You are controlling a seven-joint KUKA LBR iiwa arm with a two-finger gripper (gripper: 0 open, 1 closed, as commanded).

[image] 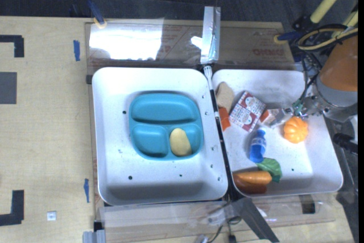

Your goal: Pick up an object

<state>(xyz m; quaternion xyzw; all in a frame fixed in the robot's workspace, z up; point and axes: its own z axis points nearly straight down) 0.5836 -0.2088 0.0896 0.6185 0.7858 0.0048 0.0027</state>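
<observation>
Orange carrot toy with green top point(257, 177) sits at right bin's point(327, 171) bottom edge. Small orange pumpkin-shaped toy point(295, 130) lies right-centre, just beside pincer point(300, 108); pincer state: cannot tell. Yellow lemon point(180, 141) in blue tray point(162, 111), left bin.

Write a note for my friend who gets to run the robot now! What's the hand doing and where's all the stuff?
Hand: at the right bin's upper right, beside the small orange pumpkin; nothing seen held.
Right bin: pumpkin, red-and-white packet, blue bottle, carrot with green top, tan piece by the divider.
Left bin: blue divided tray with a yellow lemon-like piece in its lower right compartment.
Done: nothing lifted yet.
Left: grab one object, probably the pumpkin, and raise it.
</observation>
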